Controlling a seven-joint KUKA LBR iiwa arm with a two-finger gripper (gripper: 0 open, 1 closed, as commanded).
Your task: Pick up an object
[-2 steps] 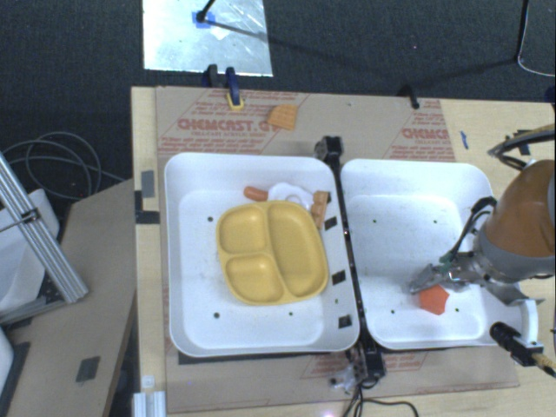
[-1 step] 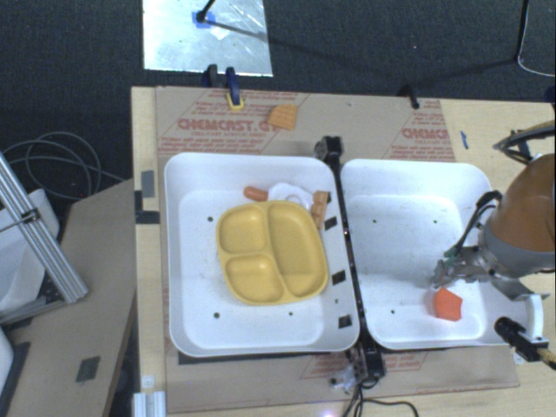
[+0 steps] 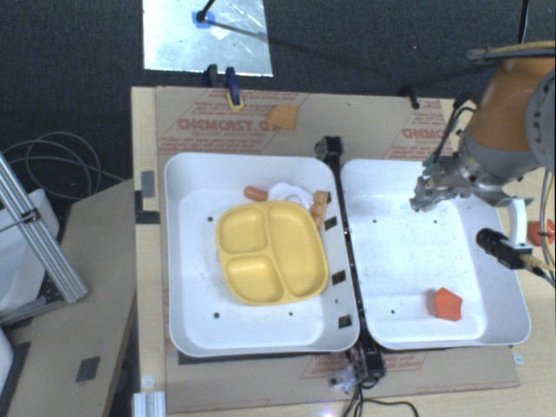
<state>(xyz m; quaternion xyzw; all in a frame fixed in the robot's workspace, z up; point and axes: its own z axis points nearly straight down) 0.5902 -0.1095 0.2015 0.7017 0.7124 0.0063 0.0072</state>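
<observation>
Over R bin's upper part: gripper, fingers pointing down-left; spread or pressed together, can't tell. Below gripper, slightly to its right, near bin's lower edge: orange block, well apart from fingertips. Left of gripper, in L bin: yellow divided tray, w/ small orange piece and tan piece by tray's top.

A grey arm with an orange band above the wrist is seen, thin cables running to a grey metal gripper.
</observation>
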